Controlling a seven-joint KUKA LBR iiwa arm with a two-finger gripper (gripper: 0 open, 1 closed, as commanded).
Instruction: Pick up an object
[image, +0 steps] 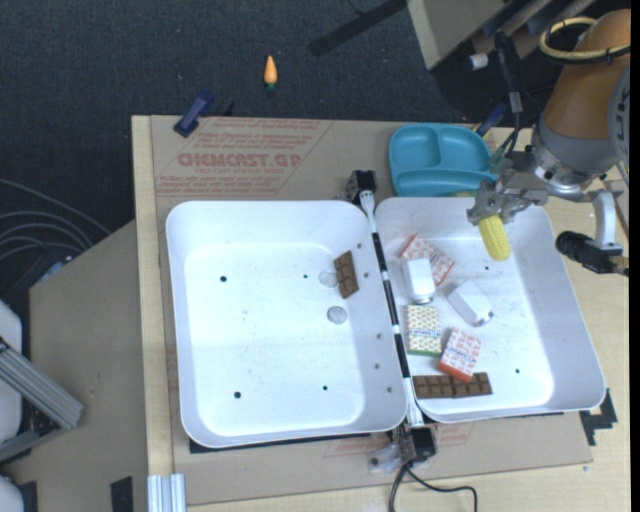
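Note:
My gripper (497, 212) hangs over the back of the right bin (540, 335), reaching in from the upper right. Its fingers are shut on the top end of a yellow corn cob toy (494, 239), which points down toward the bin floor. Lower in the same bin lie a pink-and-white packet (428, 254), a white bottle (418, 279), a white block (470, 304), a dotted packet (423, 328), an orange-and-white packet (461, 353) and a brown chocolate bar (452, 385). In the left bin (250, 340) a small brown chocolate piece (346, 273) lies by the right wall.
A teal divided tray (440, 160) sits just behind the right bin, close to the gripper. Two small clear discs (337, 315) lie in the left bin. A blue item (193, 113) and an orange carrot toy (270, 70) lie beyond the bench's far edge.

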